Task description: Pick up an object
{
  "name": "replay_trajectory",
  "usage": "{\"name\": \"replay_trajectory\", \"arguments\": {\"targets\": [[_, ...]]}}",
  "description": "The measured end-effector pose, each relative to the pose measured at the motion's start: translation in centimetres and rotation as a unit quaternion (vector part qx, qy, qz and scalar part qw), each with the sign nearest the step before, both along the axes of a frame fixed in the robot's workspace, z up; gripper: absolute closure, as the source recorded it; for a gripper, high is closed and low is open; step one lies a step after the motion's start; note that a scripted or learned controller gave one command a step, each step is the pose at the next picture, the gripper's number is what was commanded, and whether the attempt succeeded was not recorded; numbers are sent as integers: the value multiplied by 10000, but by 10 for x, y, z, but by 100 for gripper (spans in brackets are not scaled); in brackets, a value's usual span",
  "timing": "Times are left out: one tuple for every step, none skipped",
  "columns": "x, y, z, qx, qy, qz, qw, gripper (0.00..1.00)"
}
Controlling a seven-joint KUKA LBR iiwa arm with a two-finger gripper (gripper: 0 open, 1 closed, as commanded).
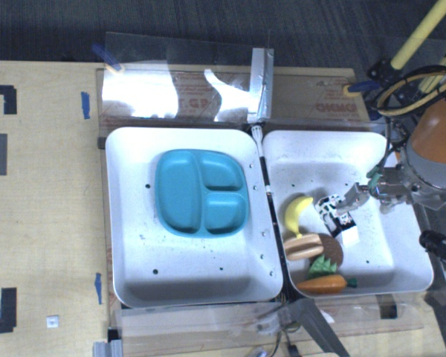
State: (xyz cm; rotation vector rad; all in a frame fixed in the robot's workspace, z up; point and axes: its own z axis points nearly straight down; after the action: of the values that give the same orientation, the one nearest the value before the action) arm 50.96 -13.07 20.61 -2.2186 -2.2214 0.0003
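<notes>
Pincer (345, 208) tips indistinct above black-and-white toy (328, 207)

Your arm (424, 162): grey metal body, rounded orange band (437, 134) above wrist, glossy, catching light. Below band, you see silver-grey wrist housing, blocky, with small green spot on near side. Black cables loop over upper part, more dark cable trailing lower down along grey link. Your gripper (344, 208): slim pale-grey fingers, dark fittings at base, black-and-white patches near tips. Screws, markings too small for you to read.
</notes>
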Motion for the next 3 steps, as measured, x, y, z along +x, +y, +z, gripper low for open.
{"name": "replay_trajectory", "arguments": {"targets": [[31, -2, -118, -14, -55, 314, 9995, 0], [31, -3, -108, -20, -68, 298, 9995, 100], [78, 2, -90, -12, -29, 1702, 9854, 100]]}}
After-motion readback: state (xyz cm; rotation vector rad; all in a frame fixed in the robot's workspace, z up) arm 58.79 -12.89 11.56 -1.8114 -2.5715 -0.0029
